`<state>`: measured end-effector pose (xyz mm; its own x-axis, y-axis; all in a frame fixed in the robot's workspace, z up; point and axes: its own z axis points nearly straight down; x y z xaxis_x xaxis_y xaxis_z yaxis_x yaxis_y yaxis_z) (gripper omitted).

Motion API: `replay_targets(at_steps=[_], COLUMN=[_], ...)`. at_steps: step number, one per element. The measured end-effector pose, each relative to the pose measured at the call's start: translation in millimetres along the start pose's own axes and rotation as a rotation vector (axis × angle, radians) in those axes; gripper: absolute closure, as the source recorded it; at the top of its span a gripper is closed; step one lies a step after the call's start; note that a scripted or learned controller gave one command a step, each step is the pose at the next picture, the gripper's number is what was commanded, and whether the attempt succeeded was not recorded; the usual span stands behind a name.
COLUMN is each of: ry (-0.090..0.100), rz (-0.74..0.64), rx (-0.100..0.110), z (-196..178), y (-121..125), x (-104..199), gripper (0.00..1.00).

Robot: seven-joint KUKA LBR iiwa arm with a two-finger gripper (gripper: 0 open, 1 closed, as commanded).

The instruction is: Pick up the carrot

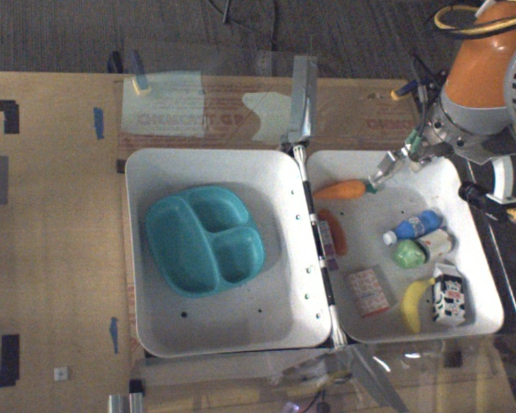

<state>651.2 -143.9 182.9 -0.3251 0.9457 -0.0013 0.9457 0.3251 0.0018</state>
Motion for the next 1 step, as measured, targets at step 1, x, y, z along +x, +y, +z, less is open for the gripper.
replay_targets(at_steps=[1], ry=[0.000], rz=[0.000], rx=[0.000], z=[-0.2], y=[0.0], x=[-0.1], gripper=[0.00])
